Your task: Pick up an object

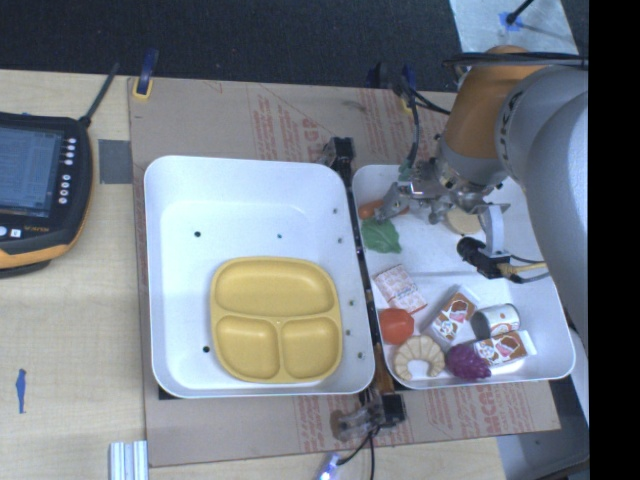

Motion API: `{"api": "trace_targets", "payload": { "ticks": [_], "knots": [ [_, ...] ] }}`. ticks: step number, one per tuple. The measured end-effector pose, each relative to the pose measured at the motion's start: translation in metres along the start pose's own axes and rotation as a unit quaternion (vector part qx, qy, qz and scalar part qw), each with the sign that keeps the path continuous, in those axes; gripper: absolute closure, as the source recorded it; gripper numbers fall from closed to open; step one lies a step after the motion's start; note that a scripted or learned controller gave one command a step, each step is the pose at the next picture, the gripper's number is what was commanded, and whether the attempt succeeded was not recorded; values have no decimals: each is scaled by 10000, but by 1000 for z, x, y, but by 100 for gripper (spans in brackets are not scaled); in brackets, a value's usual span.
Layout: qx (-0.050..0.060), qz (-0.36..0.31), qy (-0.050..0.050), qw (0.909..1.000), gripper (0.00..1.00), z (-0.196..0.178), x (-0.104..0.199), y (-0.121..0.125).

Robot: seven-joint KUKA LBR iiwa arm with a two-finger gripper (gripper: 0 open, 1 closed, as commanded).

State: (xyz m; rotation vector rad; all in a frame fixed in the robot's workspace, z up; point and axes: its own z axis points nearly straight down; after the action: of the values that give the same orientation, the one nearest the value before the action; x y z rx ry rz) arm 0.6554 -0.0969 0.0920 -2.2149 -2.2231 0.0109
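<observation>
My gripper [428, 196] hangs low over the far end of the right bin [560, 368], below the arm's orange band. Just to its left lie a green leafy piece [380, 236] and a small orange item [368, 209]. A beige item [466, 220] shows partly under the wrist on the right. Nearer the front of the bin are a red-and-white packet [398, 286], a red tomato [396, 324], a tan pastry [418, 358], a purple bunch of grapes [468, 361] and three small cartons [455, 318]. I see nothing held by the gripper.
The left bin [180, 198] holds a yellow divided plate [278, 318]. A black cable [490, 258] trails from the wrist across the right bin. An orange-edged tablet pendant [35, 188] lies on the bench at far left.
</observation>
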Motion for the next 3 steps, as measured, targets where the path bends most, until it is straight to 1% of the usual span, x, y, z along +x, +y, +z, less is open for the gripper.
{"api": "trace_targets", "payload": {
  "ticks": [3],
  "knots": [
    [5,-3,-1,10000,0,0,1,0]
  ]
}}
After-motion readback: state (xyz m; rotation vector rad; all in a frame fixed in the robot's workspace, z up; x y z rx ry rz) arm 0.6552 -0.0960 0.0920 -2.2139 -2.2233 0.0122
